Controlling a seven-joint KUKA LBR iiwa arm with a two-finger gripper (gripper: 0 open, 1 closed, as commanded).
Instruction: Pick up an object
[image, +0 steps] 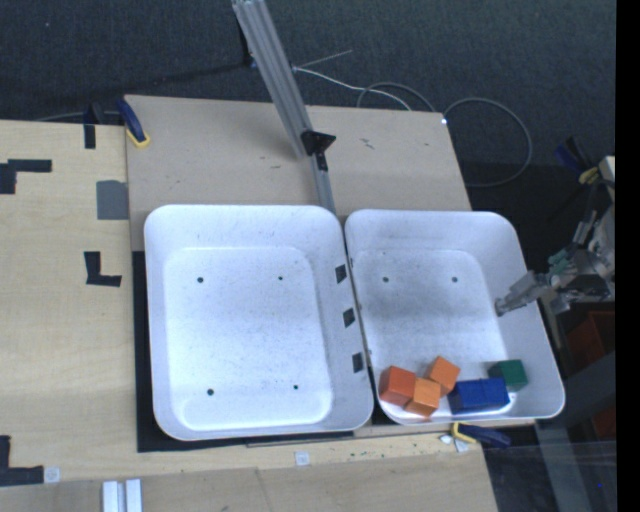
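The gripper (512, 300) sits at the right rim of the right bin (430, 225), about halfway along that edge, with the wrist hardware trailing off to the right behind it. It points leftward over the rim. From here I can't tell whether it is released or clenched; nothing shows in its grasp.

What it could take lies nearer and to the left of it, bunched in the near right corner of the same bin. Closest to the gripper is a small green block (512, 374), almost straight down the rim toward the near side. Just beside that is a blue block (479, 396), the largest of the lot, its long axis running left to right along the near wall. Farther left sit three orange cubes (420, 387), touching or very nearly so, crowded against the blue one.

So I'd judge that the coming move turns on going toward the near side and slightly left, then down. The green block looks the easiest, standing a little apart. The blue one would need the gripper to close across its short width, near to far.

The left bin (165, 330) lies well apart.
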